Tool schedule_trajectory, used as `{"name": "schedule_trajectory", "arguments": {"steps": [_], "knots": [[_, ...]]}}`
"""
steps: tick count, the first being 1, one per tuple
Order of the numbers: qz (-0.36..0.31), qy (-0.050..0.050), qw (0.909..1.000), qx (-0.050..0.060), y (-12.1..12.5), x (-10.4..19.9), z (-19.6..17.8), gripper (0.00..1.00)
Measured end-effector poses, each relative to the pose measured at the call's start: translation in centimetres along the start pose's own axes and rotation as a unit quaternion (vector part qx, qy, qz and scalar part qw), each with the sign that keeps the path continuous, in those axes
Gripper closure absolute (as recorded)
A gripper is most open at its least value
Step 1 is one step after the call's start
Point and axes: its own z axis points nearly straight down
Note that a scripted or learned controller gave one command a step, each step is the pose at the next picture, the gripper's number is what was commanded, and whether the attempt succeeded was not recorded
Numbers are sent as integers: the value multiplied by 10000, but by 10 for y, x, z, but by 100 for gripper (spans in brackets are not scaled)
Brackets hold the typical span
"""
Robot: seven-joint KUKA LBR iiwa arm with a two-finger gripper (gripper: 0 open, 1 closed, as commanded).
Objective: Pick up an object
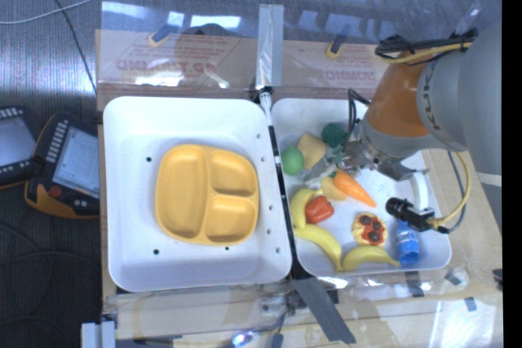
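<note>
Gripper [333, 167], finger opening indiscernible, beside carrot [355, 187] in right bin [436, 257]; left bin [130, 175] holds yellow tray [206, 193].

From my seat the feed looks bright and evenly lit, with light coming from overhead. The two white bins [122, 175] are close to washed out, and the yellow tray [206, 193] casts only a thin soft shadow on its lower side. I see strong glare on the clear plastic sheet [204, 20] behind the bins and on the strip along the bench's near edge. The picture is slightly soft and noisy. The arm [457, 94], nearest the lens, is blurred at its edge.
</note>
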Motion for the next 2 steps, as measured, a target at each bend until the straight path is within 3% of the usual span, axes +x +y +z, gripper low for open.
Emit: {"name": "schedule_trajectory", "arguments": {"steps": [1,2], "knots": [[-5,18,10000,-21,2,2,-10,100],[905,10,9959,60,63,43,-107,100]]}}
